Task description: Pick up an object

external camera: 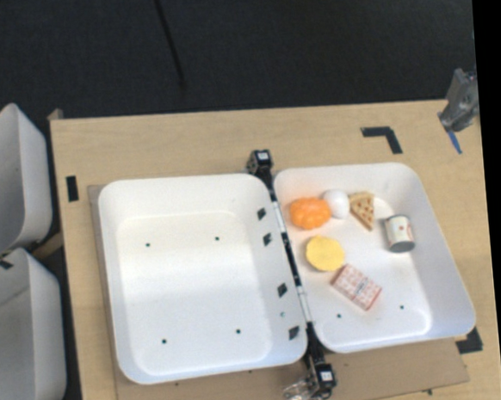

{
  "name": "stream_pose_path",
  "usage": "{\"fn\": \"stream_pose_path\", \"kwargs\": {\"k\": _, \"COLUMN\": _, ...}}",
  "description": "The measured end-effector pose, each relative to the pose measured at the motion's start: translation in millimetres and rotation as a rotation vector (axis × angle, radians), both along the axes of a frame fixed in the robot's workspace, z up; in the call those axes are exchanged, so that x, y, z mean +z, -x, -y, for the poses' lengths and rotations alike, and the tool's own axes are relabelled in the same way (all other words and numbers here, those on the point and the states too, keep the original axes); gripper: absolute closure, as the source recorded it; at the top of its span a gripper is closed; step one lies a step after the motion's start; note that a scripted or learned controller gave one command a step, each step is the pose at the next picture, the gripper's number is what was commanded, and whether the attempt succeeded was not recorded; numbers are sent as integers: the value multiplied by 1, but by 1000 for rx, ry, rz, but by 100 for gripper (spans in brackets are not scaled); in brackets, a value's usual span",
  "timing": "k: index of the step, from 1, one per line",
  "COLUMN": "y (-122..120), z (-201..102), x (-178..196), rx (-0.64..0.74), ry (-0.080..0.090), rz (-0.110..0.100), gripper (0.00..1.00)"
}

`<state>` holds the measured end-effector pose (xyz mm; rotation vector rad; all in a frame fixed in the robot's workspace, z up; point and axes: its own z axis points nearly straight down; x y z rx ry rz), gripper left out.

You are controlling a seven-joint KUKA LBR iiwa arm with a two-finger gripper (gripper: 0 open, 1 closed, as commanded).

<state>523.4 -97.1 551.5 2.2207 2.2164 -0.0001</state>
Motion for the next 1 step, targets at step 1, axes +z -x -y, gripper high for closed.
{"fn": "stream_pose_path", "kwargs": {"k": 1, "y": -71, "z": 24, "x": 0, "rx": 1, "ry": 2, "rz": 2, "gripper": 100}}
